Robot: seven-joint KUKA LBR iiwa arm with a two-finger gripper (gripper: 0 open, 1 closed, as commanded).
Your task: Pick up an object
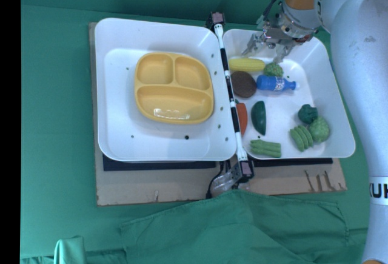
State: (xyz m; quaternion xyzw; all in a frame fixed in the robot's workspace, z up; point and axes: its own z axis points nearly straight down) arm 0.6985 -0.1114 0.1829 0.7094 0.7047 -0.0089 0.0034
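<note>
The grey robot arm (354, 74) with the orange band is reaching over the far end of the right white bin (339, 146). Its claw (271, 42) is hanging with its fingers spread apart, gripping nothing, just above a yellow toy corn cob (246, 64). A small blue bottle (274, 82) is lying near the corn. A yellow plastic plate with three parts (174, 87) is sitting in the left white bin (121, 135).
</note>
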